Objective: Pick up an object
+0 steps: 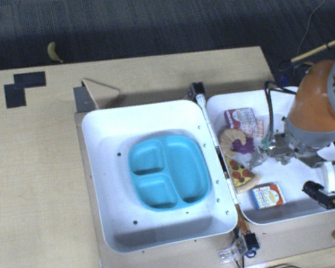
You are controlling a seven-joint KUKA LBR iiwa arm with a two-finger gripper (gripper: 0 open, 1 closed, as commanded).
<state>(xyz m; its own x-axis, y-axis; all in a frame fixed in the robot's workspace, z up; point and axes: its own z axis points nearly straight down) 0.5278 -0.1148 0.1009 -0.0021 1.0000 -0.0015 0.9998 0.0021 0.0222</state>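
The left bin (107,170) held a blue tray (168,171). The right bin (291,208) held a pizza slice (242,175) and two cartons (266,196). The gripper (263,149) hung over the pizza slice; jaw state could not be told.

- arm (331,102): grey rounded shell, dark lettering on the link at 3 o'clock, partly cut off
- orange band (313,105): glossy, bulbous, sits above the wrist
- wrist section below the band: grey, duller
- gripper (268,146): small metallic silver/grey hardware at the arm's 9 o'clock end, detail too fine to resolve
- black cable (270,105): thin, loops up along the band's 9 o'clock side
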